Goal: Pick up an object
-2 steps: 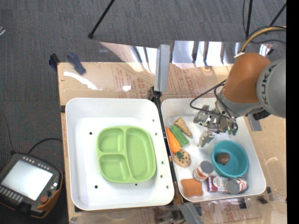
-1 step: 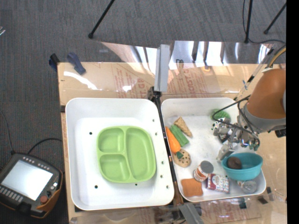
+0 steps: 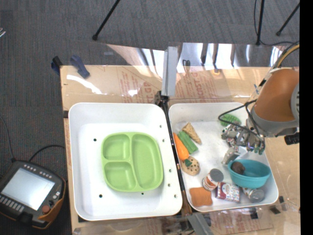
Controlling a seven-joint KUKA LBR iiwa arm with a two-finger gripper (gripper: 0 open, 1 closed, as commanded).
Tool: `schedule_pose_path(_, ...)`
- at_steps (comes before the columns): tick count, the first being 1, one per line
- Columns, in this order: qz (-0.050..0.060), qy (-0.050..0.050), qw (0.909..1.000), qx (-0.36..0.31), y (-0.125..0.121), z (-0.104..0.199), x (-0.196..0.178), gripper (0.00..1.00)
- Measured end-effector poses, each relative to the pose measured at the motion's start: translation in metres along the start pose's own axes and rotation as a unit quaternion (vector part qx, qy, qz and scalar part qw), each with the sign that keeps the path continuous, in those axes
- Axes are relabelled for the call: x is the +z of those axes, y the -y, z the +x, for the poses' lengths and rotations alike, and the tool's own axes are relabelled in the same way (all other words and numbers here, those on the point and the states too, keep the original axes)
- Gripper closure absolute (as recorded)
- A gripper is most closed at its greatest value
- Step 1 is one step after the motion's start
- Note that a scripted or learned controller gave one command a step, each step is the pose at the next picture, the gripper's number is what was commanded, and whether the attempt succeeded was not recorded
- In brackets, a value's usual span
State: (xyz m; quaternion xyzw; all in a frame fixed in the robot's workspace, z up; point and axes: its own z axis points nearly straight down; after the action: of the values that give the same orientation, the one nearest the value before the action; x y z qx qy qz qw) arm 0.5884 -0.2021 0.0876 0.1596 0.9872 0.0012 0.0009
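While the arm [image 3: 276, 102] reaches in over the far side of the right bin [image 3: 208, 112], the gripper [image 3: 234, 154] hangs low inside that bin, just beside the teal bowl [image 3: 253, 176] on its left-bin side; can't tell if the fingers are apart or together, nothing seen betw. them.

Left bin [image 3: 88, 126], next to the right bin: holds one green divided plate [image 3: 132, 161], three compartments.

Right bin contents, placed rel. to the teal bowl:
- Teal bowl sits at the near corner, w/ a small dark brown object [image 3: 238, 168] inside it.
- Carrot [image 3: 181, 148], orange w/ green strip, well apart from the bowl, by the bin wall next to the left bin.
- Tan wedge [image 3: 191, 132] farther off, beyond the carrot.
- Spotted cookie-like piece [image 3: 191, 166] betw. carrot and bowl.
- Orange block [image 3: 201, 197] near front edge.
- Small can [image 3: 212, 179] just beside the bowl.
- Red-white packet [image 3: 228, 192] touching the bowl's front.
- Green toy item [image 3: 233, 119] beyond the bowl, partly hidden by the arm.
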Motion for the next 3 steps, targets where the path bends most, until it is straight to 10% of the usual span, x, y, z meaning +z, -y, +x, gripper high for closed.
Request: schedule_pose_path(3, 0.001, -0.001, 0.9828, 0.185, -0.037, -0.017, 0.000, 0.00)
